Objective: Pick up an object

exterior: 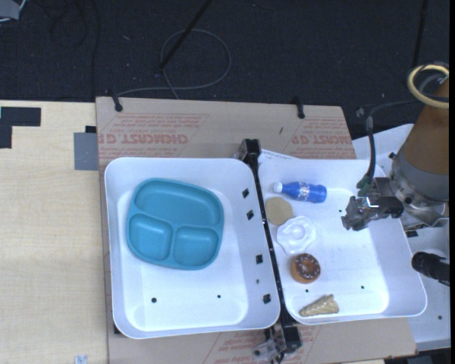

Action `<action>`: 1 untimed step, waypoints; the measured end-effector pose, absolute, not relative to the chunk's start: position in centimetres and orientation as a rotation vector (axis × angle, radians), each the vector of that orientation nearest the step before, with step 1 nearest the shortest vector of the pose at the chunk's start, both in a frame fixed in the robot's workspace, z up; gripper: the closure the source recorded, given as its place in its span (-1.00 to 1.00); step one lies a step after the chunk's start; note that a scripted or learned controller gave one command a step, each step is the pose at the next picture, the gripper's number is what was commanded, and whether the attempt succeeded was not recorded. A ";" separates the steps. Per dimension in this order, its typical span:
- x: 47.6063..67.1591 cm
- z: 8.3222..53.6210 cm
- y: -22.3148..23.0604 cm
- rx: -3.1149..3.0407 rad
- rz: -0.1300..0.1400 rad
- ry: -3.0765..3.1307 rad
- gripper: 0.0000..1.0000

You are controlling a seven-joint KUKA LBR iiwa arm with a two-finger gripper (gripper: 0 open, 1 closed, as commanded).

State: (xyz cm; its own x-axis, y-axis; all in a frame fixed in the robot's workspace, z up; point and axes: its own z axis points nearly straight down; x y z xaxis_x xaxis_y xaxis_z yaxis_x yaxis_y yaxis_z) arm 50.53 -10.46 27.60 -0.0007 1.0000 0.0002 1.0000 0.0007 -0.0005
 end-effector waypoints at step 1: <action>52.0 27.8 -5.3 -2.214 0.000 -2.225 1.00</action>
State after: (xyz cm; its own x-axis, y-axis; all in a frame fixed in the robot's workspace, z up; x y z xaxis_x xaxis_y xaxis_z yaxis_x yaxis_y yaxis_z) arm 52.04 -5.34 27.80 -0.0046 1.0000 0.0018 1.0000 0.0046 -0.0022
